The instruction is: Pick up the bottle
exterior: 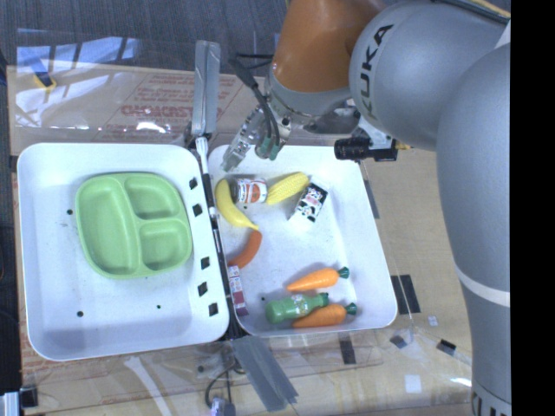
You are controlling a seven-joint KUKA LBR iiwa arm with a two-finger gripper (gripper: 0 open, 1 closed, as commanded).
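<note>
Green plastic is what we are picking out first in the camera view: the bottle [296, 308] is lying on its side near the front edge of the right bin [368, 232], its pale cap end pointing right. We are seeing one orange carrot [316, 278] just above it and a second carrot [323, 316] touching it along its lower right side.

We are finding the tool [252, 146] at the far left corner of that same bin, well apart from the bottle. It is hanging from the grey arm [416, 76], below the orange band [325, 37], and slanting down toward the left. Its two fingers are standing parted, and we are seeing nothing between them.

Just below the tool, a yellow banana [228, 206] is curving down along the bin's left wall, and a small can [251, 191] with a red and white label is lying beside it. A second yellow piece [288, 187] is resting to the right of the can, touching a small black and white carton [309, 203]. An orange-red sausage shape [245, 250] is lying below the banana.

In the left bin [43, 319] we are seeing a light green divided tray [134, 224] sitting flat. Both bins are resting on the surface [416, 198].
</note>
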